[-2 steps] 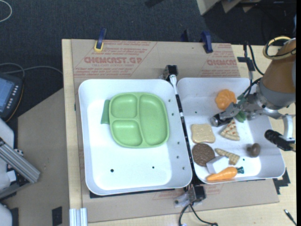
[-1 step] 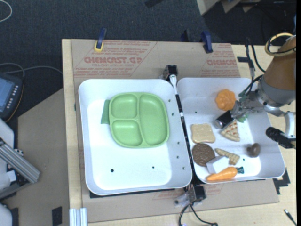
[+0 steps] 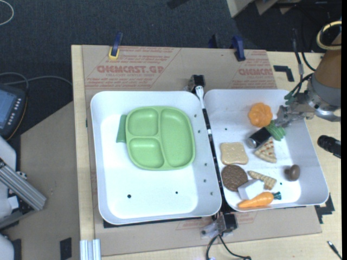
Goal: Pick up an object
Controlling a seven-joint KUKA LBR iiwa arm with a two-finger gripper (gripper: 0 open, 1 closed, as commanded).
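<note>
The right bin (image 3: 303, 194) holds several toy foods. Among them are an orange fruit (image 3: 261, 114), a black cylinder (image 3: 258, 137), a small green piece (image 3: 277, 132), a pizza slice (image 3: 266, 154), a slice of toast (image 3: 234, 153), a round brown cookie (image 3: 233, 176), a wafer (image 3: 262, 177), a carrot (image 3: 256, 200) and a brown nut (image 3: 293, 172). My gripper (image 3: 286, 116) hangs over the bin's upper right, just right of the orange fruit and just above the green piece. Nothing is seen lifted off the bin floor.
The left bin (image 3: 108, 188) holds a green divided plate (image 3: 160, 137). A ridge between the bins runs down the middle (image 3: 209, 145). Blue clamps (image 3: 237, 47) grip the bench's far edge. The arm's orange band (image 3: 331, 72) is at the right edge.
</note>
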